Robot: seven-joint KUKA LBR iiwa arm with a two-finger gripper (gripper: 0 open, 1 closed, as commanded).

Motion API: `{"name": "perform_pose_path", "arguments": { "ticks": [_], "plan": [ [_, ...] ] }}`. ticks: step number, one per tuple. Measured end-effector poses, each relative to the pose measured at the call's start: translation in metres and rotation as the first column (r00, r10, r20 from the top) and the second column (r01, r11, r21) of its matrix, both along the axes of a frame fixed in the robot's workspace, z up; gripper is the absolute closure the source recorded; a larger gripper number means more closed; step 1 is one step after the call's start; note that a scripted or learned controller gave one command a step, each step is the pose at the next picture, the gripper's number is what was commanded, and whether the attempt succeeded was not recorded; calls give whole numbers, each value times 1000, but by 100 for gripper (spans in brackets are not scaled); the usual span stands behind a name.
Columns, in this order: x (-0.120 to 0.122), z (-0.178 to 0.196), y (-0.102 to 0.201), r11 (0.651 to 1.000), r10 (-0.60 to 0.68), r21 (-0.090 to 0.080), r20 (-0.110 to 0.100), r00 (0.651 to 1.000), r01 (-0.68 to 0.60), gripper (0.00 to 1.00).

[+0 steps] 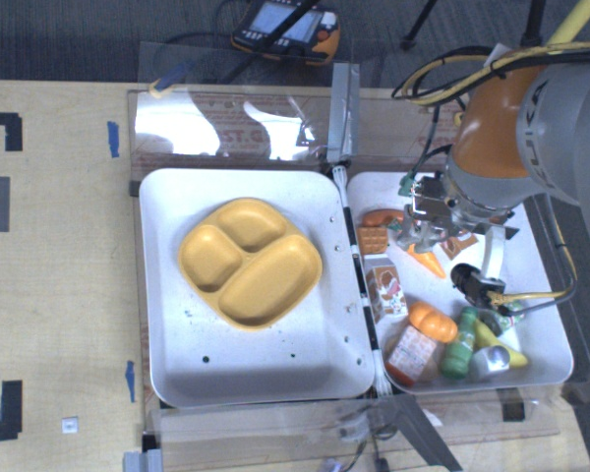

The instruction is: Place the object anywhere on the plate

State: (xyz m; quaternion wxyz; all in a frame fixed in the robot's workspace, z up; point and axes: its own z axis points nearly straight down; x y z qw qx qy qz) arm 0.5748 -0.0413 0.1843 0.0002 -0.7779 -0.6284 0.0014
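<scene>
Inspection of the camera view finds the gripper [431, 230] low over the far part of the right bin [551, 342], its fingers hidden among wrist hardware and cables, so how far apart they stand, and whether anything sits between them, cannot be told. Directly beneath and just toward the camera side of the fingers lies a small orange carrot-shaped piece [429, 262], its long axis slanting from the fingers down toward the bin's near right; judged the likeliest object for this try, though contact is not confirmed. Further toward the near side of the fingers lie a small orange pumpkin-like toy [432, 322], a green bottle [458, 350], a red-and-white packet [409, 353] and a printed card [386, 290], crowded together. The yellow divided plate [250, 261] sits well apart to the left of the fingers, in the middle of the left bin [167, 362], with open white floor all round it. Between fingers and plate run the two adjoining bin walls [359, 273], which any carry would need to clear by lifting first. Room above the plate appears unobstructed.
</scene>
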Motion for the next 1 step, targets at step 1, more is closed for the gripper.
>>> {"name": "perform_pose_path", "arguments": {
  "ticks": [1],
  "plan": [
    [-47, 0, 106, 997, -76, 2, -4, 997, 76, 100]
  ]
}}
